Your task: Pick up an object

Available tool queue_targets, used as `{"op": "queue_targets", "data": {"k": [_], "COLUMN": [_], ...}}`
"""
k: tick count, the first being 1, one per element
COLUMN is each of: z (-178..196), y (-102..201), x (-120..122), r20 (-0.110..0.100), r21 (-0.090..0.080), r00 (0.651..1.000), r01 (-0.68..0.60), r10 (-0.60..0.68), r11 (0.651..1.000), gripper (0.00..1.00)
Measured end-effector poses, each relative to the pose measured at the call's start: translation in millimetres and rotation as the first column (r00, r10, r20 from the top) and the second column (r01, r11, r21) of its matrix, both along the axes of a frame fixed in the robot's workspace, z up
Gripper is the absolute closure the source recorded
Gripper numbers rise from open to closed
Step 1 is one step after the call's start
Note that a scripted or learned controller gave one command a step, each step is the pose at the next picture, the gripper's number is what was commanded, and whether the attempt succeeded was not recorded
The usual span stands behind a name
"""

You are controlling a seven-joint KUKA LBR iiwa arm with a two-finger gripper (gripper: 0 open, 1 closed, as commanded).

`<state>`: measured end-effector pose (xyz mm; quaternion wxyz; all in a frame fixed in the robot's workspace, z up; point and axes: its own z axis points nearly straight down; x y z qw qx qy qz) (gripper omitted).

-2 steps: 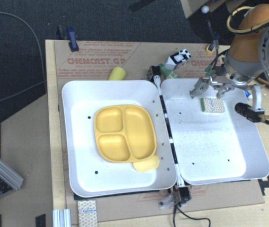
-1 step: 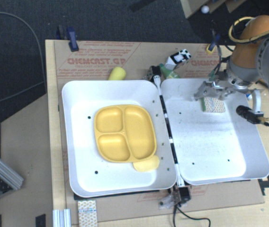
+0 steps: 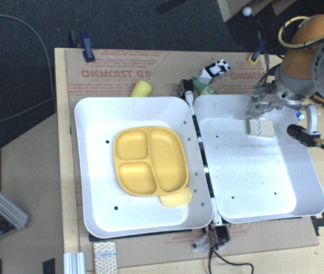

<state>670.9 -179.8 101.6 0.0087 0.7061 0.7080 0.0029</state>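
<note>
A small pale patterned block point(image 3: 261, 128) lies in the right bin point(image 3: 253, 181), near its far edge. My gripper point(image 3: 259, 111) hangs directly over the block's far side and seems to touch its top. The grey arm with its orange band point(image 3: 310, 44) comes in from the upper right. A yellow divided plate point(image 3: 150, 160) sits in the middle of the left bin point(image 3: 93, 124). A flat pale yellow piece point(image 3: 177, 198) pokes out from under the plate's near edge.
Behind the bins on the cardboard lie a yellow lump point(image 3: 141, 88) and a black-and-white item point(image 3: 215, 69). A blue clamp point(image 3: 86, 46) grips the board's far left corner. A patterned packet point(image 3: 105, 256) lies in front of the left bin.
</note>
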Motion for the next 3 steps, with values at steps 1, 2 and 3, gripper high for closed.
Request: {"op": "queue_targets", "data": {"k": [1, 2, 3], "z": [12, 117, 116], "y": [-34, 6, 6], "x": [-74, -107, -107], "r20": [-0.018, -0.014, -0.015], "r21": [0.008, 0.007, 0.008], "r00": [1.0, 1.0, 1.0], "r01": [0.004, 0.002, 0.002], "r10": [-0.004, -0.002, -0.002], "r11": [1.0, 1.0, 1.0], "gripper": [1.0, 1.0, 0.0]}}
